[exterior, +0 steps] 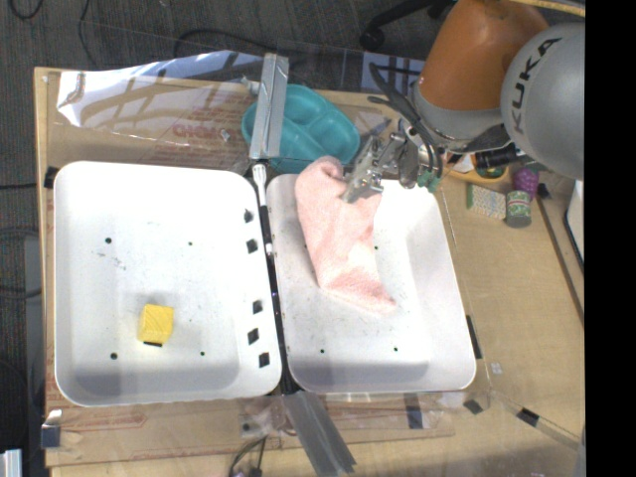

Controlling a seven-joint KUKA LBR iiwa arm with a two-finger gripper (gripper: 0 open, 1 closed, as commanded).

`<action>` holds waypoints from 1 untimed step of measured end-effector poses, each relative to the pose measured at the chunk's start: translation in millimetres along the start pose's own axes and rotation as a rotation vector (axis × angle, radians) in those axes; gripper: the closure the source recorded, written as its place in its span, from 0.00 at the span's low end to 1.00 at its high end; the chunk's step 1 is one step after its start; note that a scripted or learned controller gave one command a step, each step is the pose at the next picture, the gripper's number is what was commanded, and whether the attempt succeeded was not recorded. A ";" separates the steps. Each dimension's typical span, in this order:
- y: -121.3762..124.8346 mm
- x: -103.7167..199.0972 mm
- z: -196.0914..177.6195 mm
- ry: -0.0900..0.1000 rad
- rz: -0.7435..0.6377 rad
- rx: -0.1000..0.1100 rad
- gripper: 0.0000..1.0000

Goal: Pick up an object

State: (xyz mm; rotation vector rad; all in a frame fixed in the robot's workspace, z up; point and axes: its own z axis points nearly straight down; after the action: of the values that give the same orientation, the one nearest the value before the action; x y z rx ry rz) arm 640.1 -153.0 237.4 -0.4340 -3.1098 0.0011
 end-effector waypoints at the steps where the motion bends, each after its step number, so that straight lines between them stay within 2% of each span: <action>1: -7.3 12.2 -0.5 0.001 -0.611 -0.002 1.00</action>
State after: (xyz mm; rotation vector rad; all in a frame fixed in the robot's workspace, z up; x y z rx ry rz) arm 626.4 -156.6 237.9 0.5207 -3.0956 -0.0027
